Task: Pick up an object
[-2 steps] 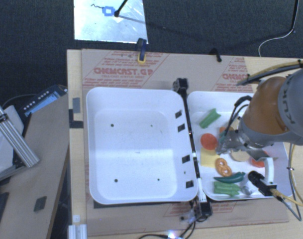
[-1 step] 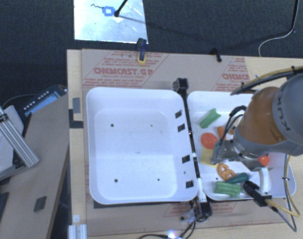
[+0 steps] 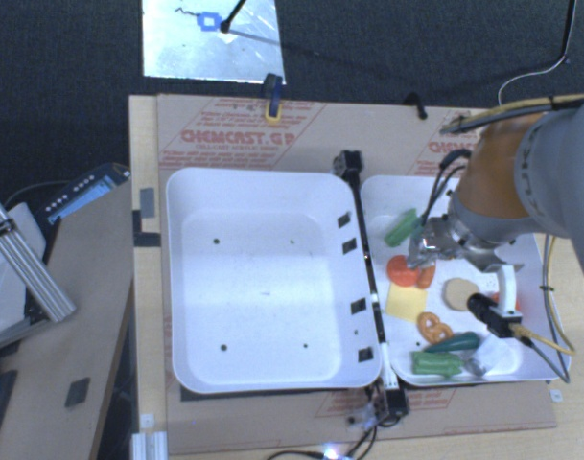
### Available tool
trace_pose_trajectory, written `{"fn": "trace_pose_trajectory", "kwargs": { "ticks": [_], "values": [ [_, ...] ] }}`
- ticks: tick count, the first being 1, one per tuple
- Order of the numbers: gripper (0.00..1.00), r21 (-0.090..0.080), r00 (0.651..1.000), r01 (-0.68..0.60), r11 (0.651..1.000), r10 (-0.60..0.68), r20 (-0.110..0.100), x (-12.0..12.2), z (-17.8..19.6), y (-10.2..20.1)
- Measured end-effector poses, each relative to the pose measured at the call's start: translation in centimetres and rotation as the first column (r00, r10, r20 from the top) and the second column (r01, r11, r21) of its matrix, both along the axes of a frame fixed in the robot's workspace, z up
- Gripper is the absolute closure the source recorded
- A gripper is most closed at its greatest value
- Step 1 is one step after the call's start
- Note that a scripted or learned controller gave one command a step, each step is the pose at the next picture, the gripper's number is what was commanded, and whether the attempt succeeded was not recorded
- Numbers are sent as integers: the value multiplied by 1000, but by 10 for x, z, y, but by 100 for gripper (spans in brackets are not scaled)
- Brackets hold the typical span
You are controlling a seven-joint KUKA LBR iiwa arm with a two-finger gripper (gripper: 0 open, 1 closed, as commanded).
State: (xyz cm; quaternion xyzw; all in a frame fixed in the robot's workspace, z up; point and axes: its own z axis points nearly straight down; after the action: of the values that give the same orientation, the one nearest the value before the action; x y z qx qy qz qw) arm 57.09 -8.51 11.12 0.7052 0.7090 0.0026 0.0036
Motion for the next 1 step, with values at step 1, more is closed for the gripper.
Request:
{"fn": "trace_pose_trajectory", "kwargs": {
  "ticks": [1],
  "values": [
    [100, 1, 1000, 5, 1000, -5, -9, -41, 16, -5]
  ]
}}
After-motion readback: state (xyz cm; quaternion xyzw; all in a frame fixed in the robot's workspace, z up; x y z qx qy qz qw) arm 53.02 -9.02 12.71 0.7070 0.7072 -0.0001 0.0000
